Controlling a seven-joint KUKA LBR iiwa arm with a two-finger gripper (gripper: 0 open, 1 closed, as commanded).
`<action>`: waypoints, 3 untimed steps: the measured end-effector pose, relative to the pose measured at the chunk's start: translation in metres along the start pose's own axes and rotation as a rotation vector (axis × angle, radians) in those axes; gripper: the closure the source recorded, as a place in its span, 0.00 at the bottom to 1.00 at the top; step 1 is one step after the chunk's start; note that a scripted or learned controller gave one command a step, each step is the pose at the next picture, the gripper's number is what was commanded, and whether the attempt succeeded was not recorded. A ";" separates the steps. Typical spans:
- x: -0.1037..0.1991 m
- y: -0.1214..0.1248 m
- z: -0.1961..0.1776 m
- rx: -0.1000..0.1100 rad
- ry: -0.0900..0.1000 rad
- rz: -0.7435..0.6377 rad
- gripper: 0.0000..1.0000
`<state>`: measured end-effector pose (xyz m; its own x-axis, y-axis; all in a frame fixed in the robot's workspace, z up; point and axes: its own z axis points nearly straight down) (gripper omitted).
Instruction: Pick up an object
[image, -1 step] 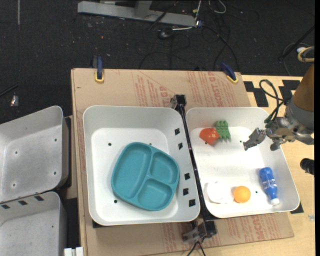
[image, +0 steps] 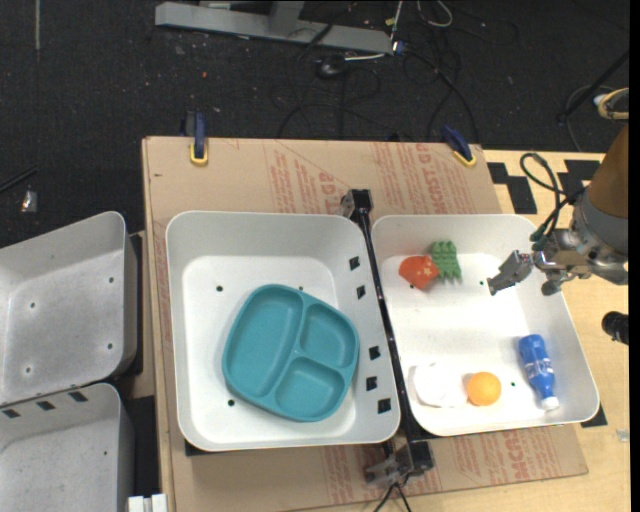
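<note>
The arm (image: 605, 215) is reaching in from the right side, and its gripper (image: 512, 272) is hanging over the upper right part of the right bin (image: 497, 425). Whether the gripper is open or closed, I cannot tell, because it is dark and small in the view; nothing is showing in its grasp.

In this right bin several objects are lying. A red strawberry toy (image: 418, 271) is sitting near the upper left corner, and a green toy (image: 445, 259) is touching it on its right side. Both are well to the left of the gripper. A blue bottle (image: 537, 369) is lying near the right wall, with its white cap pointing to the lower edge. An orange ball (image: 483, 388) is resting near the lower wall, just beside a flat white object (image: 434, 385) on its left.

In the left bin (image: 195, 300) a teal plate (image: 290, 352) with three compartments is lying flat. Both bins are standing on a brown board (image: 300, 165).
</note>
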<state>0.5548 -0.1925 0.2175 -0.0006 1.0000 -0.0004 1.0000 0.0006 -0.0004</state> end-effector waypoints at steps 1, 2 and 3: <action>-0.005 -0.004 0.045 0.004 0.001 0.002 0.00; -0.004 0.005 0.096 0.003 0.001 0.001 0.00; -0.003 0.004 0.127 0.002 0.001 0.001 0.00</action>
<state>0.5592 -0.1959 0.0903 0.0006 1.0000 0.0005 1.0000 -0.0006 -0.0027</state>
